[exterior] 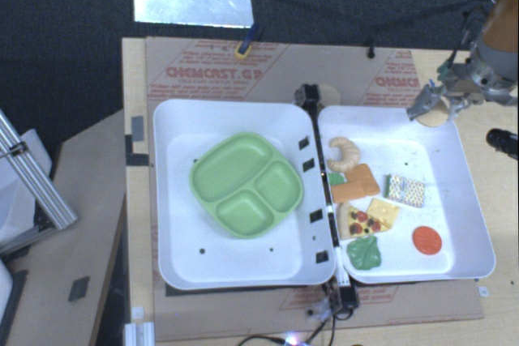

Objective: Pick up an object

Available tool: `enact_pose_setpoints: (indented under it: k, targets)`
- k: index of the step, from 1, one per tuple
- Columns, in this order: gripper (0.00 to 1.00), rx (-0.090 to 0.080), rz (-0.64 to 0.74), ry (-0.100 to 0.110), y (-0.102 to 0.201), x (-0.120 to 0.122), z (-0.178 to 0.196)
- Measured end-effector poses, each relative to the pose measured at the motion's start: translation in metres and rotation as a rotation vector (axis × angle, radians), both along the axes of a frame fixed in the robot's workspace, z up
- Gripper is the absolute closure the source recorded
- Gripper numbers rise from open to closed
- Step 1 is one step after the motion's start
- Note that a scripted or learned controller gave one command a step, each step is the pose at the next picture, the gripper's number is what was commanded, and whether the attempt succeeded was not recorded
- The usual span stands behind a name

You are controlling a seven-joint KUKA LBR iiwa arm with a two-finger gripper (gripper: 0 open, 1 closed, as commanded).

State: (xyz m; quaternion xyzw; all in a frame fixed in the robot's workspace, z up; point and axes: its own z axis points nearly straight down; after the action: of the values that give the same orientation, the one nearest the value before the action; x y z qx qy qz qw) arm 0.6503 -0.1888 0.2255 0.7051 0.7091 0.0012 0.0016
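Since the gripper (427, 105) is parked over the right bin's (454, 143) far corner, nothing gripped, opening hard to tell, the croissant (345, 152) nearby is probably best approached straight down.

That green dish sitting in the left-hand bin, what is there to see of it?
The green plate is pale green and looks like smooth moulded plastic. It has rounded corners and three compartments: one large and two smaller, split by raised ridges. It lies flat and right way up, turned at an angle to the bin's sides, near the middle of the left white bin. Nothing lies in it, and it touches only the bin floor.
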Motion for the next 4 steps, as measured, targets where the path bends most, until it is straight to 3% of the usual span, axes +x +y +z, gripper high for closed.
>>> enact_pose_setpoints:
  k: [4]
  targets:
    - [1.0,0.002,0.004,0.005,0.211,-0.106,0.015]
